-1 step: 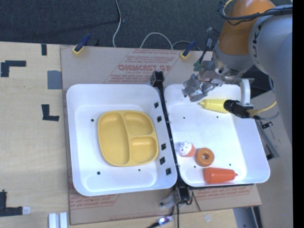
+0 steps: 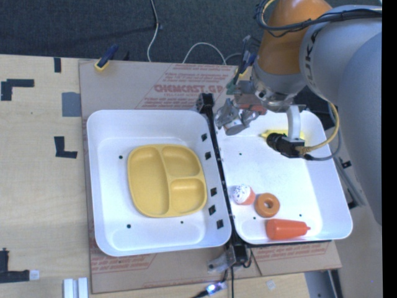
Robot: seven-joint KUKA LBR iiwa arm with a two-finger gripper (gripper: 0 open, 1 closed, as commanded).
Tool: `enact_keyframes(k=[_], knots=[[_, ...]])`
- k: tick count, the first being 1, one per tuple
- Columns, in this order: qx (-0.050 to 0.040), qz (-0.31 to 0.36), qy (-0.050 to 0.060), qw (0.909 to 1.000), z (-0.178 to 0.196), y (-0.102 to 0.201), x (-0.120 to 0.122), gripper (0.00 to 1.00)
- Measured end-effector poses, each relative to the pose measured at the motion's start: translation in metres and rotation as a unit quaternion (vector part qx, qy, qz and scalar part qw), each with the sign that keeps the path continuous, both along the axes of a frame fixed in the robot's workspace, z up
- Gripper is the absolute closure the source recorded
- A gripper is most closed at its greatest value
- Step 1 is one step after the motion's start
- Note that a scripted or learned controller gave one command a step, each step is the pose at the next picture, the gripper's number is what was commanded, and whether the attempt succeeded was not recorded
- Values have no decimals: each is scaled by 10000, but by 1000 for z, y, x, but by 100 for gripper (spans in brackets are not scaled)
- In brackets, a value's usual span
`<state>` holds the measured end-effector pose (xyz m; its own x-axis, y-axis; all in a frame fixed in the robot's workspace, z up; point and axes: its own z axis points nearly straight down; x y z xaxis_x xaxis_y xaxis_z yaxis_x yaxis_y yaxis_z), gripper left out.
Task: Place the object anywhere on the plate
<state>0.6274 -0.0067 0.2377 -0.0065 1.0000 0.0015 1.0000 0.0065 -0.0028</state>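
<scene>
Nearest you, an orange carrot-shaped toy (image 2: pixel 287 229) is lying in the right bin (image 2: pixel 322 166) beside a toy donut (image 2: pixel 267 205); it's likely light, rigid, slick, so grip across its thick middle. The yellow divided plate (image 2: pixel 166 180) is sitting in the left bin (image 2: pixel 105 141). Farther back, the gripper (image 2: pixel 233 118) is hovering, its state unclear.
</scene>
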Motion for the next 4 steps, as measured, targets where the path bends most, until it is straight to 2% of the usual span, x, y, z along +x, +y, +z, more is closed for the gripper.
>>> enact_keyframes(k=[2, 3, 4], knots=[[-1, 1, 6, 10000, -25, 102, -14, 100], [-6, -9, 2, 10000, -24, 125, -21, 100], [-8, -25, 4, 10000, -20, 124, -28, 100]])
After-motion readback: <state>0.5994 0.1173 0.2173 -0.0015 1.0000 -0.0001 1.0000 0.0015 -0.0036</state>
